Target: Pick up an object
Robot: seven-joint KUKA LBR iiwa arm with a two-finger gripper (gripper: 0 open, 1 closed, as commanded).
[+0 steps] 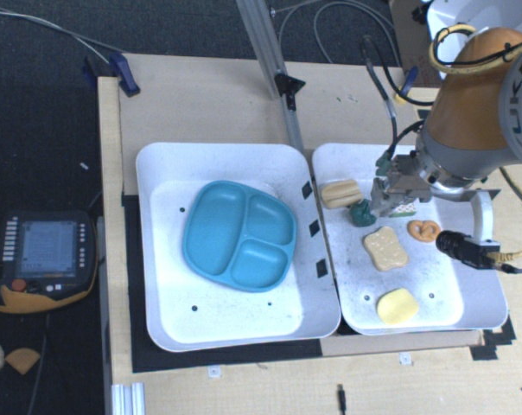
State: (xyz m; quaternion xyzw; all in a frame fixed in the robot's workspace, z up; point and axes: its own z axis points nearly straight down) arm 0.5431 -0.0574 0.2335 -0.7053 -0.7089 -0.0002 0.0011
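- Gripper [380, 204] low in the right bin [481, 305], tips by a small green toy [362, 213]; whether they grip it, I cannot tell
- Toy probably light, rounded, slippery; pinch across its middle

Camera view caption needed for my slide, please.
Gripper low in right bin by dark green item; blue divided tray in left bin.

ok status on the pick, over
Gripper low in right bin, over dark green object. Grasp unconfirmed. Tan roll and cracker-like piece crowd it close.
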